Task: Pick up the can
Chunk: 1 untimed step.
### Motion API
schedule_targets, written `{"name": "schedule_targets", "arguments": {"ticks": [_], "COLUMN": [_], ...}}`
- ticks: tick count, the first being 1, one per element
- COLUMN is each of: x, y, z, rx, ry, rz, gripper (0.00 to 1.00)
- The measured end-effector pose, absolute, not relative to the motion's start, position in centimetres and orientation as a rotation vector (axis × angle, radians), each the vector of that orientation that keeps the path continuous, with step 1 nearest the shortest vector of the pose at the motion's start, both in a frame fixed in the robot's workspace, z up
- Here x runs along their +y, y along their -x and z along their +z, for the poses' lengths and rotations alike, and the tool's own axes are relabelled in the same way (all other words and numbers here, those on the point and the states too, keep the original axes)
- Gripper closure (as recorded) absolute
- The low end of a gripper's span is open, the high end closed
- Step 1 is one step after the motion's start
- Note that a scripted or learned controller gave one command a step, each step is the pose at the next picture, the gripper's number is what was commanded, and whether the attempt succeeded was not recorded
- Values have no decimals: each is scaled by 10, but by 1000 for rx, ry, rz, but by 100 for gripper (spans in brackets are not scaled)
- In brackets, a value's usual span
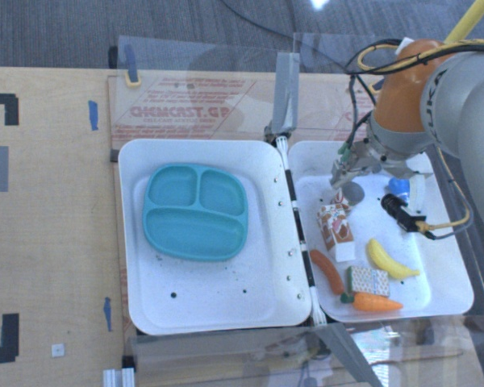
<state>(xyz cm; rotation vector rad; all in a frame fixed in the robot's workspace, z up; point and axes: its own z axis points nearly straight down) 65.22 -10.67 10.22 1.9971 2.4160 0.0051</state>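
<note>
One can (352, 191), end-up, upright

wooden bench (48, 240), two white bins side by side, left bin (218, 305), right bin (448, 293)

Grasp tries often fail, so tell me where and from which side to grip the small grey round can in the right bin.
Grip the small grey round can across its curved sides, straight down from above: it seems to stand upright, round top up. The brown-and-white carton lies close on its near side, so probably close the claw left-to-right in view.
</note>
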Motion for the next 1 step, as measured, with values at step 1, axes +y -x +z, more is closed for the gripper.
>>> {"name": "schedule_targets", "arguments": {"ticks": [1], "x": [-107], "y": [-652], "z": [102], "rx": [2416], "ry": [-1997], "rz": [5], "gripper": [0]}}
